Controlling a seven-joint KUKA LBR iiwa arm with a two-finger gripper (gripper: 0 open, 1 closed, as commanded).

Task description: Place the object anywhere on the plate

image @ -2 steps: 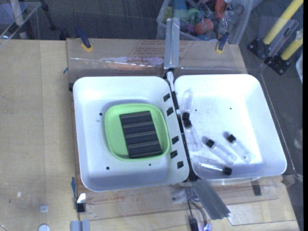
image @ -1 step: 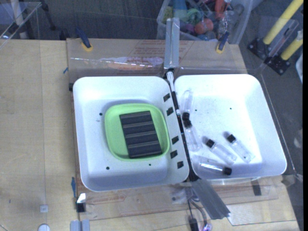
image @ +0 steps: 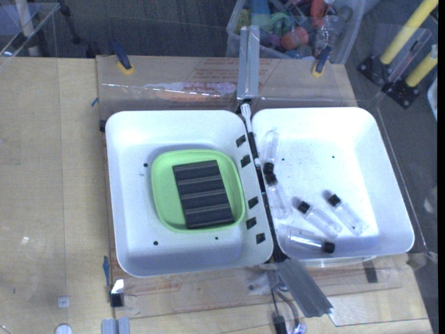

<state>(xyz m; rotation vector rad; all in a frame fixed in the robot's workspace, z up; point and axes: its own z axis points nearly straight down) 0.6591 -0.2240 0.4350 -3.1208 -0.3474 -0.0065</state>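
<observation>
I see the left bin (image: 125, 186) with bare white floor all round a green plate (image: 163, 207), which sits a little right of centre, its right rim near the divider (image: 254, 186), and carries one black ridged block (image: 202, 194). The right bin (image: 361, 152) has open floor across its upper and right parts. Five clear black-capped vials (image: 344, 213) crowd its left wall and lower half; I cannot tell the claw's state.
</observation>
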